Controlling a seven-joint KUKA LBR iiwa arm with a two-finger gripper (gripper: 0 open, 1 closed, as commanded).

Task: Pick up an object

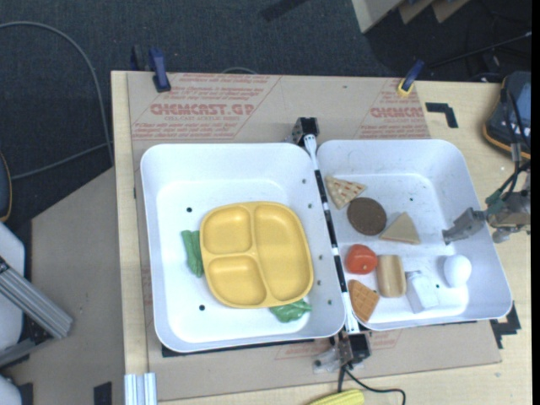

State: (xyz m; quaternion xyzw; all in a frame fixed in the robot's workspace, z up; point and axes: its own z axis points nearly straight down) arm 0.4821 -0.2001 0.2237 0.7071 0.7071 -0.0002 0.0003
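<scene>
So from the overhead camera you've got the desk (253,108) with two shallow white bins sitting side by side. The left bin (169,175) has a yellow divided tray (255,253) in the middle, three compartments, with a green leafy piece (192,251) poking out at its left edge and another green bit (291,311) sticking out under its lower right corner.

The right bin (439,163) is where all the toy food is. Near the top left there's a cracker-looking triangle (344,191), just below it a dark brown round disc (367,215), and right beside that a tan wedge (402,229). Lower down, a red tomato (362,259) sits touching a tan bread-roll thing (391,275), with an orange slice-shaped piece (364,299) below them. Over toward the lower right there's a white egg (457,270) next to a white blocky piece (424,294).

The tool (469,224) comes in from the right, hanging over the right side of the right bin, just above the egg and a bit off from the tan wedge. Nothing is between its fingers as far as I can see, but honestly it's too small and dark to tell whether they're spread or pressed together.
</scene>
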